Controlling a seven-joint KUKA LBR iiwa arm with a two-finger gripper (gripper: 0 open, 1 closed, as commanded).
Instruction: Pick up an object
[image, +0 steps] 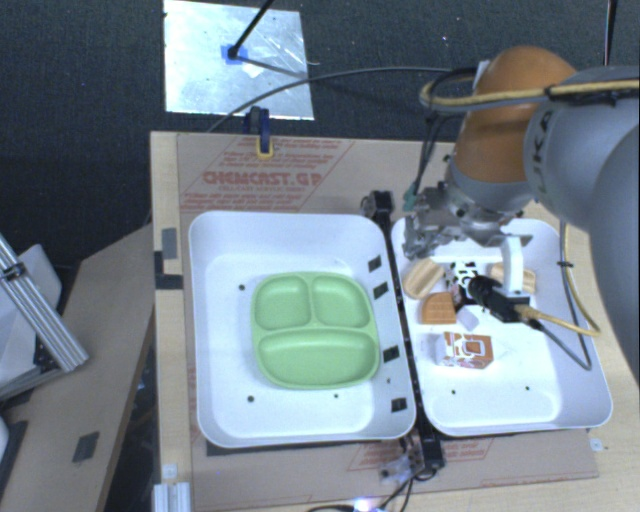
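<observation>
Small toys are piled in the right bin (560, 400), mostly under the gripper (432, 240); can't tell how its jaws are set. The waffle piece (437, 307) looks light, stiff plastic, so I'd pinch it across its flat edges.
</observation>
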